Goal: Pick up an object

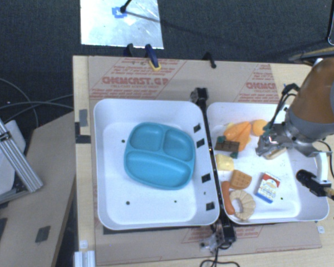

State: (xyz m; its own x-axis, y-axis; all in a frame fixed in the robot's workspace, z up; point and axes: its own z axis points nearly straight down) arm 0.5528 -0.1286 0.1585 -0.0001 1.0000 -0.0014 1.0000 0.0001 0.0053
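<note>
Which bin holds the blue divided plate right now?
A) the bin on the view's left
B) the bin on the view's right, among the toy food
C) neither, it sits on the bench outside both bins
A: the blue divided plate lies flat in the left bin, while the toy food sits in the right bin.
</note>
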